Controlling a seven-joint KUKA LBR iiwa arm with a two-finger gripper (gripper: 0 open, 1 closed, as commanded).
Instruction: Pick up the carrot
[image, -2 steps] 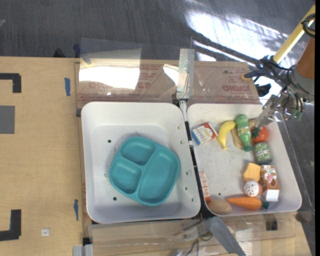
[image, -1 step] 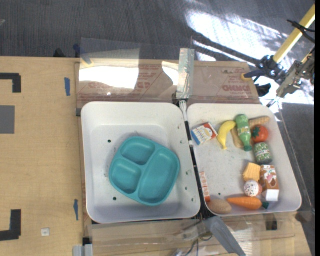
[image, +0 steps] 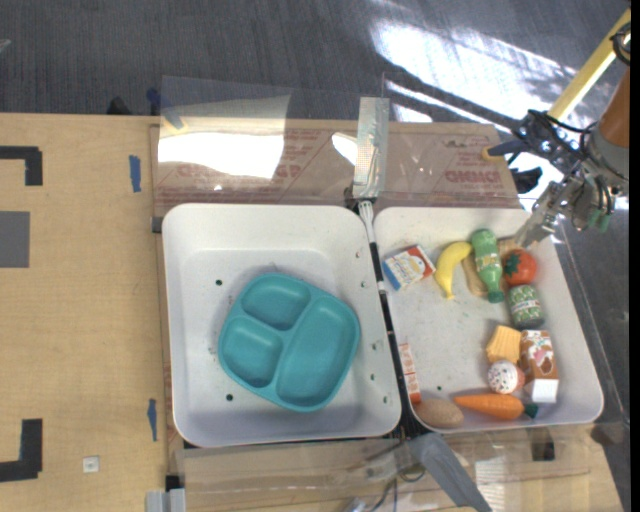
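The orange carrot (image: 490, 405) lies flat along the front edge of the right bin (image: 440, 330), its green stub pointing right. A brown potato (image: 437, 411) touches its left end, and a white cube (image: 543, 390) sits just right of it. My gripper (image: 537, 228) hangs over the bin's far right corner, just above the red tomato (image: 518, 266). It is far from the carrot, and nothing can be seen held in it.
The right bin also holds a small carton (image: 408, 267), a banana (image: 452, 266), a green bottle (image: 487, 258), a green can (image: 523, 303), a cheese wedge (image: 504, 343) and a speckled ball (image: 503, 377). A teal divided plate (image: 290, 340) lies in the left bin (image: 190, 250).
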